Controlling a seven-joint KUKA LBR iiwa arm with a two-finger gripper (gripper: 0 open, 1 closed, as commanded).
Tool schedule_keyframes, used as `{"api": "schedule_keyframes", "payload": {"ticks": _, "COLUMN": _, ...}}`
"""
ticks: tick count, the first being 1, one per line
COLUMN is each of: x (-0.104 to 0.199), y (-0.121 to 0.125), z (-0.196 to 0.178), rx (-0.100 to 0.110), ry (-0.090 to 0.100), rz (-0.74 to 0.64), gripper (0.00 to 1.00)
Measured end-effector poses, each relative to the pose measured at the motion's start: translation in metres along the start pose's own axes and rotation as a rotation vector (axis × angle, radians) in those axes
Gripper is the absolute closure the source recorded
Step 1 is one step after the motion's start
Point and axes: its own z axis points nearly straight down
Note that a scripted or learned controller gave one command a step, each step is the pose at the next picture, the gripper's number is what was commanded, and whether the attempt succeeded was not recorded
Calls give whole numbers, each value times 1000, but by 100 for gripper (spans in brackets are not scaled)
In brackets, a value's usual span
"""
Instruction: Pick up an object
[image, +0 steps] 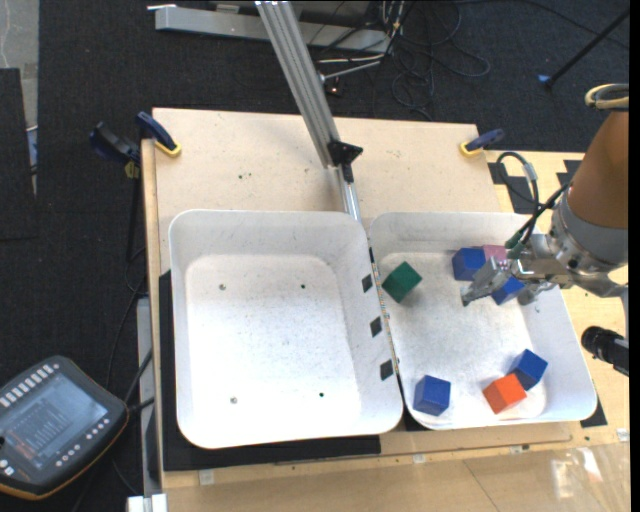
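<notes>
In the right bin (560, 330), upper-right part, the gripper (478, 292) hangs low over the floor, reaching in from the right w/ the grey arm (590, 235) and its orange band (612, 170) behind it. Can't tell its state: the tips are small and dark against the blocks, no clear gap or grip to be seen.

Blocks around it: one blue block (467, 263) just to the far-left of the gripper tip, touching or nearly so. A pink piece (495, 254) sits right beside that blue block, on its right, partly under the gripper body. Another blue block (508, 291) lies under/behind the gripper, mostly covered; can't tell if it's pinched or just beneath.

Rest of right bin: green block (402, 281) at left side, near the wall shared w/ the other bin, well apart from the gripper. Near edge: a blue cube (432, 394) at near-left; an orange block (504, 392) at near-right, w/ one more blue cube (531, 367) touching it on its far-right side.

Left bin (200, 235): white, speckled floor, a few dark dots.

Both bins sit side by side on a pale board (260, 160). Blue clamps w/ yellow tips at the far-left corner (158, 135) and far-right corner (481, 141). A metal pole (305, 85) slants down from the far side to the gap between bins. Handheld pendant (50, 425) on the dark floor, near-left.
</notes>
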Motion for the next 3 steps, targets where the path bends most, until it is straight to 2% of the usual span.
{"api": "schedule_keyframes", "payload": {"ticks": 1, "x": 0, "y": 1, "z": -2, "rx": -4, "ry": -1, "rz": 2, "gripper": 0}}
{"api": "schedule_keyframes", "payload": {"ticks": 2, "x": 2, "y": -2, "z": 41, "rx": 0, "ry": 0, "rz": 3, "gripper": 0}}
{"api": "schedule_keyframes", "payload": {"ticks": 3, "x": -5, "y": 2, "z": 101, "rx": 3, "ry": 0, "rz": 4, "gripper": 0}}
